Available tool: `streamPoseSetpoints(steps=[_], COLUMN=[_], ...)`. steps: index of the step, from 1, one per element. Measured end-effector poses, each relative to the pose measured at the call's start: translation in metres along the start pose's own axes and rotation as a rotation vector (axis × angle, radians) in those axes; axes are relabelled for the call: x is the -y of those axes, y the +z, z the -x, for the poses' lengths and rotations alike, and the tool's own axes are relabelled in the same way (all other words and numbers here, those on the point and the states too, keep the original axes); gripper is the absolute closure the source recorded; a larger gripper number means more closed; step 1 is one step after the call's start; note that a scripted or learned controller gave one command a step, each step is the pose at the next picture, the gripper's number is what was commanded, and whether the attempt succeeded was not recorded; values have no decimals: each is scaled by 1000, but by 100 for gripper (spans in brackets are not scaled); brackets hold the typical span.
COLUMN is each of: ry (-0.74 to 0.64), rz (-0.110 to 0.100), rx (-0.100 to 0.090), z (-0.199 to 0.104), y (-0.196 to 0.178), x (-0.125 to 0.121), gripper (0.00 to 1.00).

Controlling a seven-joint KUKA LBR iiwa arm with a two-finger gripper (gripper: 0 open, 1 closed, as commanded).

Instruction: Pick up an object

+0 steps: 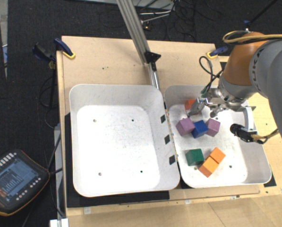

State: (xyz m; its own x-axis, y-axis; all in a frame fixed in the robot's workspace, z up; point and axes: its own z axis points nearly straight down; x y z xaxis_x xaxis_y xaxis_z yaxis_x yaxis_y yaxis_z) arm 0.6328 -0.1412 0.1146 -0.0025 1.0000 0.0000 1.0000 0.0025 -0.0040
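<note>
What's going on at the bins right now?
The grey arm's claw is low in the right bin, over the blocks at its far end, beside a red block. Two purple blocks and a blue one sit just in front. Green and orange blocks lie nearer. Nothing looks lifted yet.

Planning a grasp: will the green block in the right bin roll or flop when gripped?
The green block looks like a rigid, flat-faced cube, so it probably slides rather than rolls. It sits near an orange block, so a push might nudge that too.
</note>
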Motion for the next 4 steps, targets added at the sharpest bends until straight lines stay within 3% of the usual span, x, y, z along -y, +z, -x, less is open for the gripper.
streamPoseSetpoints(steps=[1, 2, 4], ry=[1, 1, 0], rz=[2, 6, 11], rx=[1, 1, 2], z=[-1, -1, 0], y=[21, 9, -100], x=[0, -1, 0], gripper=[0, 100, 100])
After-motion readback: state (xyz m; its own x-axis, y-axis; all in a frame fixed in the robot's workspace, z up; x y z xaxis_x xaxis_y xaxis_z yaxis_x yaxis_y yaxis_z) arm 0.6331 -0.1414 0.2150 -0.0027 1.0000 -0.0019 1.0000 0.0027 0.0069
